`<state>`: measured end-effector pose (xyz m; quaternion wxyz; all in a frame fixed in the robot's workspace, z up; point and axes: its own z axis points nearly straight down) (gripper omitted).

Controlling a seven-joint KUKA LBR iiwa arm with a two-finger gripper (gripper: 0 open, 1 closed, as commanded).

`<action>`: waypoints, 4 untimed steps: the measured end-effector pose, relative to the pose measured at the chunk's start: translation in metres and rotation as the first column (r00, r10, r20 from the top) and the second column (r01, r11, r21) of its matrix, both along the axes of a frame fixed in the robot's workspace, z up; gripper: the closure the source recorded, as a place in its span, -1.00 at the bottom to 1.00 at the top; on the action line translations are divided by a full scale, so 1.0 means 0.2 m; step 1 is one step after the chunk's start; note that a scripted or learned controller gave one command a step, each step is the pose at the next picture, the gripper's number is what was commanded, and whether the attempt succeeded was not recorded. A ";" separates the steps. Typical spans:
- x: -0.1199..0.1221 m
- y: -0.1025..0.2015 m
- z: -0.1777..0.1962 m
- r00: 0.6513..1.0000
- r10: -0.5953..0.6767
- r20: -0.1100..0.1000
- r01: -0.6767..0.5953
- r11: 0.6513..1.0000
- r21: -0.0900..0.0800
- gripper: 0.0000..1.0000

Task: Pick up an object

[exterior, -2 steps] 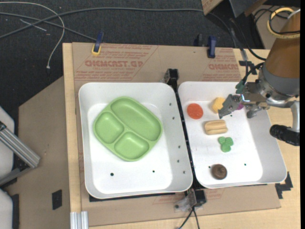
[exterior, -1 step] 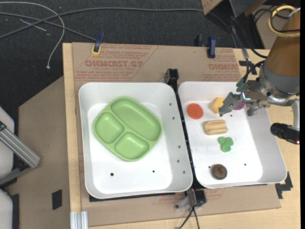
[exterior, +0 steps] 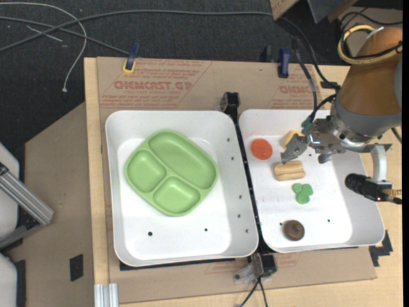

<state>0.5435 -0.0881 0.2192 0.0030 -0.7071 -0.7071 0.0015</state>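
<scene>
Red print reading "CHEMCAST GP" repeats across the brown protective sheet (exterior: 160, 82) covering the bench.

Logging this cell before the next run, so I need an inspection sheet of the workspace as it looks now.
Surface: two white bins, left bin and right bin, on a cardboard-covered bench.
Job's things: in the right bin, orange round piece, tan block, yellow piece, green piece, brown round piece.
Clutter: green divided plate in the left bin.
Grippers: pincer above the tan block.
Cables: white cable on the floor; black cables along the arm.
Surroundings: two blue clamps on the far edge.
</scene>
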 end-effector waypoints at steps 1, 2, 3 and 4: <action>-0.02 -0.03 -0.23 1.000 -0.001 -0.001 0.001 1.000 0.000 -1.00; 0.00 -0.07 -0.47 1.000 -0.001 0.000 0.001 1.000 0.000 -1.00; 0.00 -0.07 -0.40 1.000 -0.001 0.006 0.001 1.000 -0.001 1.00; -0.01 -0.06 -0.08 1.000 0.001 0.013 -0.001 1.000 -0.003 1.00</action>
